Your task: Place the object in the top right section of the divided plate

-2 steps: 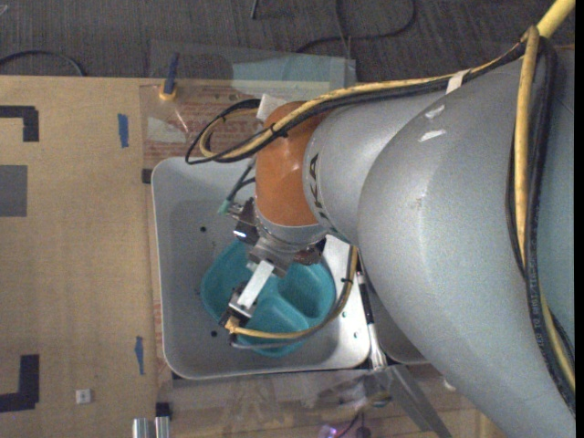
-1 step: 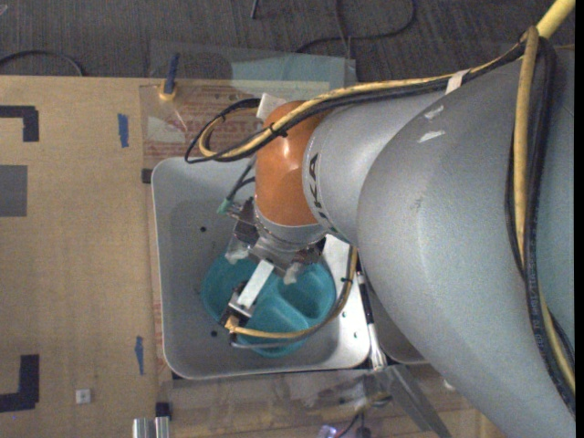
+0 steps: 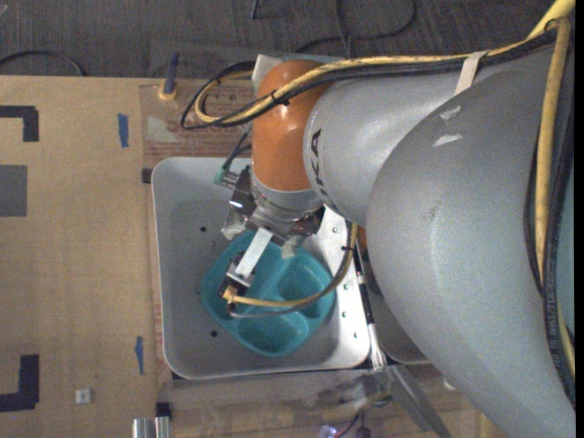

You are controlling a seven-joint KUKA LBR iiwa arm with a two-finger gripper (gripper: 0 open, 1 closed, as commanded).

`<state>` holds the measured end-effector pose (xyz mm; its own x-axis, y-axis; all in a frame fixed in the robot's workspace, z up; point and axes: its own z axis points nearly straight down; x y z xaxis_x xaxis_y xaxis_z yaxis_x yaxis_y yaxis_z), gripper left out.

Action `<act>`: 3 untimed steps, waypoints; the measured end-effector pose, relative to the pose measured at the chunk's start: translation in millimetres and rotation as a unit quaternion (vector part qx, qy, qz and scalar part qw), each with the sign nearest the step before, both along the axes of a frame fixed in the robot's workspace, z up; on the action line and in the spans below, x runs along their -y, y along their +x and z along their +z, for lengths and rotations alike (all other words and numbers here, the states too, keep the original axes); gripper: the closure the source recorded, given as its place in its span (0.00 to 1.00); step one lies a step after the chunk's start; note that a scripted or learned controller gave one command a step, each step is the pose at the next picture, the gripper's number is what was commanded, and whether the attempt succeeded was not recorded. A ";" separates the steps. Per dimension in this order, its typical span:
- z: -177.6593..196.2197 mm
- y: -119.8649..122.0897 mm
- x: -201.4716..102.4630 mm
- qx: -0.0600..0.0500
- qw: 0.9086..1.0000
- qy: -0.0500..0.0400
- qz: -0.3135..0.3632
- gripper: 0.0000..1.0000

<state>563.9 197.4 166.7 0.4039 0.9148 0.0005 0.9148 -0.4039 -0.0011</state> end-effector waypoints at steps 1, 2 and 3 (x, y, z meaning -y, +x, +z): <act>-71.2 -73.7 -26.5 0.009 0.990 0.005 -0.141 0.00; -70.6 -49.8 -27.4 -0.002 0.999 0.001 -0.045 0.00; -64.1 -38.1 -26.3 0.000 0.973 -0.001 -0.232 0.00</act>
